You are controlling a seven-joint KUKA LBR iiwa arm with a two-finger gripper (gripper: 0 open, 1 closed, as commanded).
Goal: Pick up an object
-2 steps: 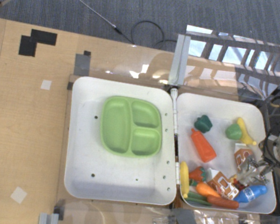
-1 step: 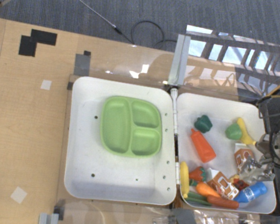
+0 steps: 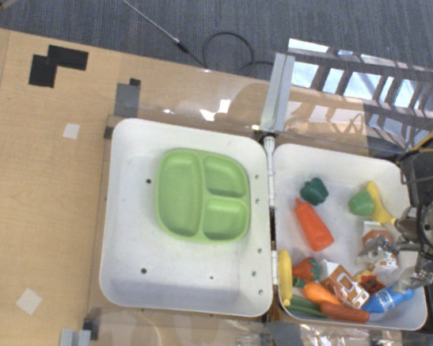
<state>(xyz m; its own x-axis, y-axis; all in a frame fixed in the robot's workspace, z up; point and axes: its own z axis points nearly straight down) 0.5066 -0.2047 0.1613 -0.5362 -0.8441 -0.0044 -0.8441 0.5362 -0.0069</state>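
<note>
— One gripper [image 3: 397,253] hovers at the right bin's [image 3: 346,164] right edge; whether it grips anything cannot be told.

— Progress?

— Nothing visibly lifted: orange bottle [image 3: 313,226] lies mid-bin, toys crowd the near edge.

— Left bin [image 3: 122,219]?
— One divided tray [image 3: 203,196] lies in it, toward the back and centre. Bin stands on the surface [image 3: 31,182], touching the right bin [image 3: 338,163] along a shared edge.
— Right bin contents?
— At the back, a broccoli piece [image 3: 315,191]; right of it a pear [image 3: 362,202], with a corn cob [image 3: 378,201] touching the pear's right side. A bottle [image 3: 314,227] lies before the broccoli. Along the left wall, a banana [image 3: 284,275]. The front holds a heap — carrot [image 3: 319,293], small carton [image 3: 347,287], sausage [image 3: 345,313] — with a tube [image 3: 390,300] at the right front corner.
— The arm?
— The gripper [image 3: 404,262] hangs over the bin's right side, just behind the tube.
</note>
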